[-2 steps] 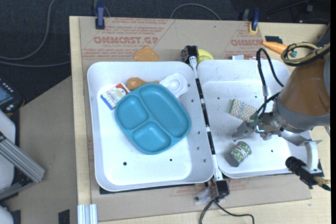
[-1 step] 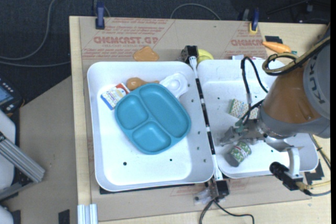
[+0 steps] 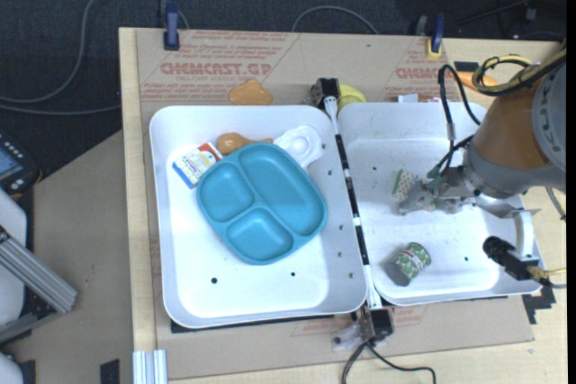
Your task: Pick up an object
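Camera view: a slanted look down on a bench [image 3: 144, 193] bearing two shallow white bins side by side.
Left bin [image 3: 175, 220]: holds a blue divided plate [image 3: 261, 202] near its middle, tilted so that one corner points to the bin's far right corner.
Small carton [image 3: 196, 164]: white with blue and red print, lying at the plate's far left edge and touching it.
Orange object [image 3: 232, 142]: rounded, just beyond the plate, partly hidden by its rim.
White cup [image 3: 300, 142]: lying by the far right corner of the left bin, touching the plate.
Right bin [image 3: 378, 193]: holds two things and the arm's working end.
Crumpled packet [image 3: 405, 185]: greenish grey, near the middle of the right bin.
Small can [image 3: 409, 263]: green and white label, lying on its side near the near edge of the right bin, well apart from the packet.
Gripper [image 3: 430, 196]: low in the right bin, its tip touching or just beside the packet; whether its fingers are apart or together cannot be told.
Arm [image 3: 508, 139]: orange band above the wrist, entering over the right bin's right edge.
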